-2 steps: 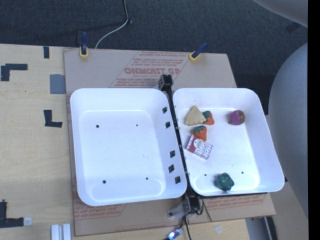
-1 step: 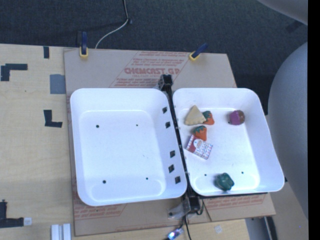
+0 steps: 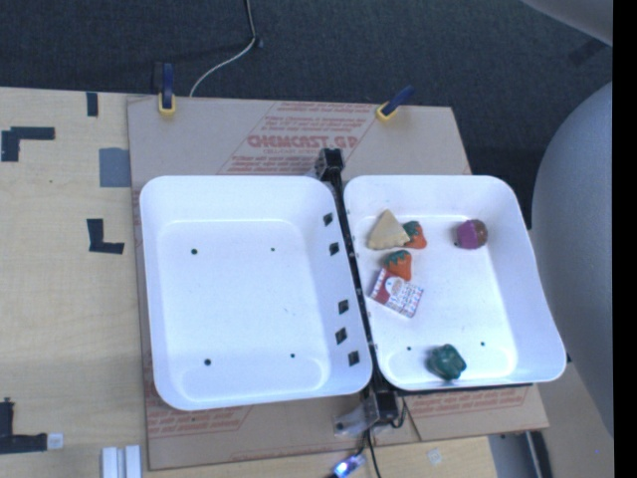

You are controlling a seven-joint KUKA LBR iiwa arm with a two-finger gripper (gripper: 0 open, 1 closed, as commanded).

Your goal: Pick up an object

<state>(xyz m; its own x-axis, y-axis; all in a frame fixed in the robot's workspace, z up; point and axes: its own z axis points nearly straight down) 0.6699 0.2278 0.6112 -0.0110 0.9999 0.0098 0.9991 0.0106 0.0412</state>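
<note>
worktop (image 3: 60, 267): carries cardboard sheet (image 3: 299, 137) under both bins
left bin (image 3: 239, 297): white
right bin (image 3: 498, 297): holds carton (image 3: 397, 294), tan wedge (image 3: 386, 231), green lump (image 3: 446, 361), purple ball (image 3: 471, 233), strawberry (image 3: 399, 262)
gripper: cannot tell

Camera view: single fixed camera, mounted above the bench, looking down at a slight slant. Medium distance; left bin (image 3: 239, 297) and right bin (image 3: 498, 267) sit centre frame, dark floor (image 3: 398, 38) along the top, wooden bench (image 3: 60, 297) at left.
</note>
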